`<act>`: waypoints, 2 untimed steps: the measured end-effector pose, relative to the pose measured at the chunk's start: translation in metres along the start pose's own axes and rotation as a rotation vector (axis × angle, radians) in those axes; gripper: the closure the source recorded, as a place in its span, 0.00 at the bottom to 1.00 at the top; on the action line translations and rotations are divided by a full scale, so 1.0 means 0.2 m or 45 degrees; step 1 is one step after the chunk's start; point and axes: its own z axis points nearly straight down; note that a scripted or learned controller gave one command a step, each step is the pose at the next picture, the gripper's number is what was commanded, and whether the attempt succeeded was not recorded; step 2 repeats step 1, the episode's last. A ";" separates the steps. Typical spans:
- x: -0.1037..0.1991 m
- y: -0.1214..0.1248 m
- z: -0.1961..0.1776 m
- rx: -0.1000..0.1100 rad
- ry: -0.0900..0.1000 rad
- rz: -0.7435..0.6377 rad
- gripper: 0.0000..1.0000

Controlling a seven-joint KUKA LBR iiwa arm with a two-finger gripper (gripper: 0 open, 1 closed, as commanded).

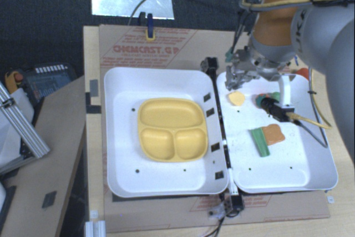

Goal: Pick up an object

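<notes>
Arm (pixel 327 25) sat nearest the lens: a big grey link across the right edge of frame, with the orange band at upper right. Gripper (pixel 234 81) hung over the upper left corner of the right bin (pixel 310 175), with its tip just above a small yellow piece (pixel 237 98). From this angle I couldn't tell if it was spread or clamped. Saw nothing in its grasp.

Rest of the right bin:
- A green block (pixel 259 141) at mid-bin, touching a tan slice (pixel 273 134) on its right.
- A small green thing (pixel 260 100) just right of the yellow piece, partly hidden.
- A red bit (pixel 302 72) at the top edge, mostly behind the arm.

Left bin (pixel 122 175) held a yellow divided tray (pixel 172 129), well apart from the gripper.

My read was that this was the approach, pre-grasp, and the pick wasn't done. The yellow piece was the obvious target, being closest and standing clear of its neighbours.

To do the step well:
- Centre over the piece before descending, since the tip looked offset toward the top of frame.
- Come straight down. The piece looked flat and thin, so the tips needed to reach the bin floor to get under its edges.
- Watch the bin wall and the black strip (pixel 217 119) between the bins, both close on the left of the piece.
- Close slowly, because a light piece like that would likely skate sideways.
- Lift a little and confirm the hold before moving off.
</notes>
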 end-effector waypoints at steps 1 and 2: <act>0.26 0.02 0.05 0.000 0.000 -0.001 1.00; 0.26 0.02 0.05 0.000 0.000 -0.001 1.00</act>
